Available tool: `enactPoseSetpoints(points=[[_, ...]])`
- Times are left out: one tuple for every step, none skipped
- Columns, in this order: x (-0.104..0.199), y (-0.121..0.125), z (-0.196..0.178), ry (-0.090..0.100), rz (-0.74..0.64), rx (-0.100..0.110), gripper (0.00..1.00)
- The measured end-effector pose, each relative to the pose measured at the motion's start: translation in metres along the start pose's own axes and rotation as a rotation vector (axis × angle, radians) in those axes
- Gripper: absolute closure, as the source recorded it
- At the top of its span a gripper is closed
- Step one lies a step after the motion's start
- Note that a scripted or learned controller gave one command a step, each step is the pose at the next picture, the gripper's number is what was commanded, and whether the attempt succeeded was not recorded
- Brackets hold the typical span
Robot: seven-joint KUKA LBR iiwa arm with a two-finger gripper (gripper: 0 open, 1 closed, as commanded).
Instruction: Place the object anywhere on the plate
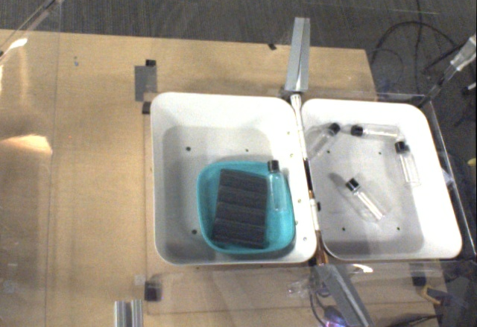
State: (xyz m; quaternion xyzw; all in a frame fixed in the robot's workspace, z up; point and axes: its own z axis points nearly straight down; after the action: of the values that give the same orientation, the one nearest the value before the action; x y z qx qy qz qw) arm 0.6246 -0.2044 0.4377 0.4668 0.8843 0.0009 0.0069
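Note:
A teal plate (206,199) lies in the front half of the left white bin (170,169). A dark ridged block (240,208) rests flat on the plate, covering most of its middle. A clear vial with a black cap (276,188) lies on the plate's right side, cap pointing to the back, beside the block. In the right bin (421,232), several more clear black-capped vials lie loose: one near the middle (363,197), one at the right (405,160), and two toward the back (373,130) (322,136).
A grey metal post (298,57) stands behind the seam between the bins. The bins sit on a tan bench (82,191). Cables and a clear panel lie at the far right, and small brackets sit by the bench's front edge.

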Motion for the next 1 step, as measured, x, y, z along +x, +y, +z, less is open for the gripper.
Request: enactPoseSetpoints(points=[[0.0083, 0.0569, 0.0003, 0.001, -0.246, -0.002, 1.0]])
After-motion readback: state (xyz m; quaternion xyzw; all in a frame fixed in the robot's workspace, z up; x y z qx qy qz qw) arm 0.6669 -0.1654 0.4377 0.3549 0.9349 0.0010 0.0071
